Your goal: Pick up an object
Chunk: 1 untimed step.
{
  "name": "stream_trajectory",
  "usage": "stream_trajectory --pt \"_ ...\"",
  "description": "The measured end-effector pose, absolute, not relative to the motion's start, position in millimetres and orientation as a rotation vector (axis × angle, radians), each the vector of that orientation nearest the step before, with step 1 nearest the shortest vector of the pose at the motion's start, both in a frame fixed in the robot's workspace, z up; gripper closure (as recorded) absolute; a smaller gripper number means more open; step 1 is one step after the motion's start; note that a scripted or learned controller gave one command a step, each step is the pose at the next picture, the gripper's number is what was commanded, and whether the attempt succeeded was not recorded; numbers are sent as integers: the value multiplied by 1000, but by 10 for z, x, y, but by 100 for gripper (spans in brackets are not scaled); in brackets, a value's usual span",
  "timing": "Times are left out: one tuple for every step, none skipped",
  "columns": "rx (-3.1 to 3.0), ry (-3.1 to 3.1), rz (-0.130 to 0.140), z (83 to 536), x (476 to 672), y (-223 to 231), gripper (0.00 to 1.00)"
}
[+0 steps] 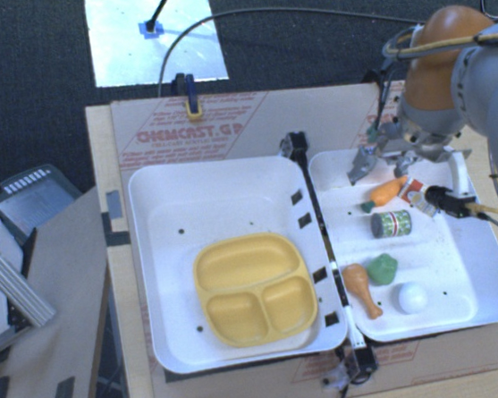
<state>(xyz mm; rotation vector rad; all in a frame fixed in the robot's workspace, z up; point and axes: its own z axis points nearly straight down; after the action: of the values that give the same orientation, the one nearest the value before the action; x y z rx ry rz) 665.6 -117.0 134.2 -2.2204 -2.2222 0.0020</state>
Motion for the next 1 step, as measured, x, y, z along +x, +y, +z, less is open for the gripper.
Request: stream_trajectory --pt "-2223 -2227 -4 1484 6674 -1169 100"
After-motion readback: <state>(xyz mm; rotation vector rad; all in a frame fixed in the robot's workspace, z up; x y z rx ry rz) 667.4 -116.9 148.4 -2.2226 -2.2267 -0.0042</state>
